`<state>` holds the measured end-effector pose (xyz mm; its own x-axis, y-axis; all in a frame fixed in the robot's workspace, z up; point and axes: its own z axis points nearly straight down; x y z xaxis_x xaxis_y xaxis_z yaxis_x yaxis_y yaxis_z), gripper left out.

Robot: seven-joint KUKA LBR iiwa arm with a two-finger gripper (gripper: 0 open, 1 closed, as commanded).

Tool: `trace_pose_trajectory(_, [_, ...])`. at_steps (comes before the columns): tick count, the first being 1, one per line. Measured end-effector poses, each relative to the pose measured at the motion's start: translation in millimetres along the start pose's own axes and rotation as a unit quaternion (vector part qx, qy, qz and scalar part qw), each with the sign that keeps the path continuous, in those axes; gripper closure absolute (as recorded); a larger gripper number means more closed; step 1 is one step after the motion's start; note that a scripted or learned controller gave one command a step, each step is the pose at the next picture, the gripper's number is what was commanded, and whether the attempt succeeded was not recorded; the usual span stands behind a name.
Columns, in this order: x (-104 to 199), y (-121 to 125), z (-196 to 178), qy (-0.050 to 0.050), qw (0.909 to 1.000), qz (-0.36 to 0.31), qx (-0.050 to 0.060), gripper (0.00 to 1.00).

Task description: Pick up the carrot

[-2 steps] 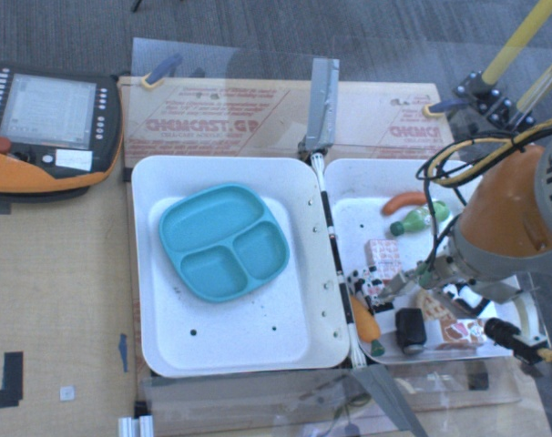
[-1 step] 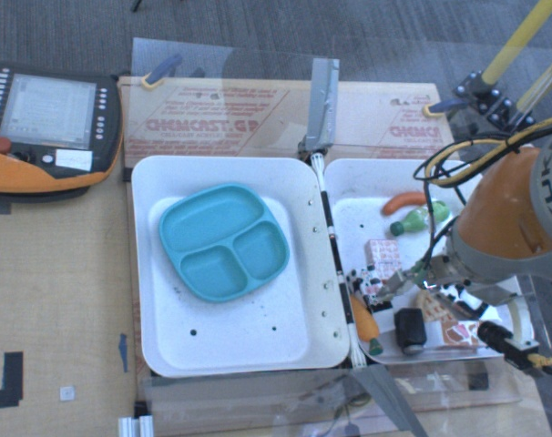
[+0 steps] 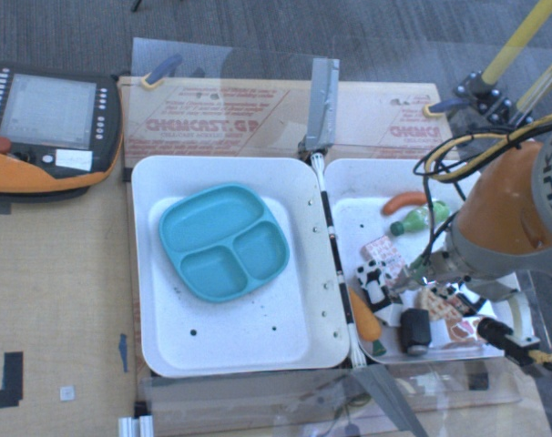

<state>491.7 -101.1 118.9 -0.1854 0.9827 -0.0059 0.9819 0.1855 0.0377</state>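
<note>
Carrot [image 3: 365,314] lies at right bin's [image 3: 349,185] near-left corner against the wall. Likely light, stiff, smooth; grip mid-body. End effector [image 3: 422,280] nearby over clutter, state: cannot tell.

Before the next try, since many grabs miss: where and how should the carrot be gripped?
Grip the carrot at mid-length, coming from straight above. It lies flat along the right bin's left wall, green top toward the near corner, so probably close across its width; the wall leaves little finger room on that side.
</note>
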Motion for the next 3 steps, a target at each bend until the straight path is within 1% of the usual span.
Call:
trace_pose_trajectory(1, [0, 29, -135, -0.001, 0.9801, 0.198, 0.019, 1.00])
trace_pose_trajectory(2, [0, 29, -135, -0.001, 0.9800, 0.198, 0.019, 0.00])
trace_pose_trajectory(3, [29, -2, -65, 0.003, 0.9980, 0.060, 0.021, 0.00])
